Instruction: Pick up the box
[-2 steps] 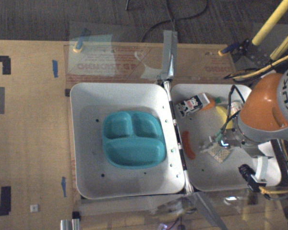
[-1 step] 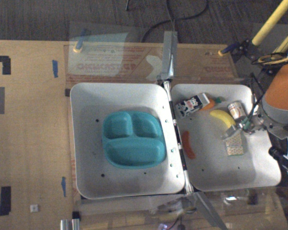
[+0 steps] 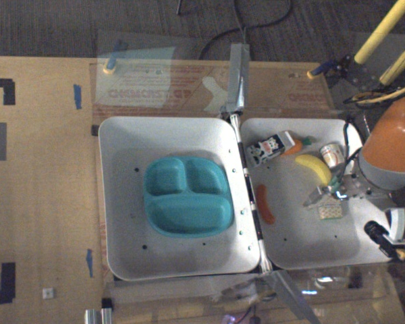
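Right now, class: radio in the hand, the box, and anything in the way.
Hand low in right bin, beside banana. Box lies apart at bin's far left, untouched. Carrot touches box.

We've got just the one camera here, mounted above the bench and looking down at a bit of a slant rather than dead straight. It faces the far side of the bench, so the dark floor runs across the top of the frame. It sits far enough back that we get both white bins whole: the left bin around the middle of the frame, the right bin toward the right side. The arm pokes in at the right edge, cut off by the frame. Bench surface fills the left third.
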`<action>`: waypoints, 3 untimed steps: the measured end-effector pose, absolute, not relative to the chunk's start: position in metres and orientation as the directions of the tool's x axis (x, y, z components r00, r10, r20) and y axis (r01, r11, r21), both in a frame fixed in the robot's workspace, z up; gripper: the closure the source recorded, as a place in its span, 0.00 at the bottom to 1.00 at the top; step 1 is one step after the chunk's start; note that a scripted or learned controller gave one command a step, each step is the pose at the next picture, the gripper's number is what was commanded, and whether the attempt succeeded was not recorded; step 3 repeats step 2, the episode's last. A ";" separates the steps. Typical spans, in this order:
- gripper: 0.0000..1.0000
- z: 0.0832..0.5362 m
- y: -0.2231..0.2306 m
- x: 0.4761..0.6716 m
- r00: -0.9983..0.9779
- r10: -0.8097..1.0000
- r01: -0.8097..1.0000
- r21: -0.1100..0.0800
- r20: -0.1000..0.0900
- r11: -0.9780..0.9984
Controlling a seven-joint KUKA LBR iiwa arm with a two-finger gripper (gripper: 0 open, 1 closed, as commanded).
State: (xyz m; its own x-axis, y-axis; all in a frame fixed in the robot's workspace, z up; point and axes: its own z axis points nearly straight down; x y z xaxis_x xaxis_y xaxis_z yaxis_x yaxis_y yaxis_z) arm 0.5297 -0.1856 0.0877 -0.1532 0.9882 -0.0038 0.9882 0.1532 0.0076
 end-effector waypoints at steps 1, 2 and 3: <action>1.00 0.098 -0.188 0.530 -0.149 0.989 0.989 0.011 -0.007 0.149; 1.00 0.227 -0.117 0.526 -0.138 0.990 0.990 0.002 -0.001 0.138; 1.00 0.227 -0.117 0.526 -0.138 0.990 0.990 0.002 -0.001 0.138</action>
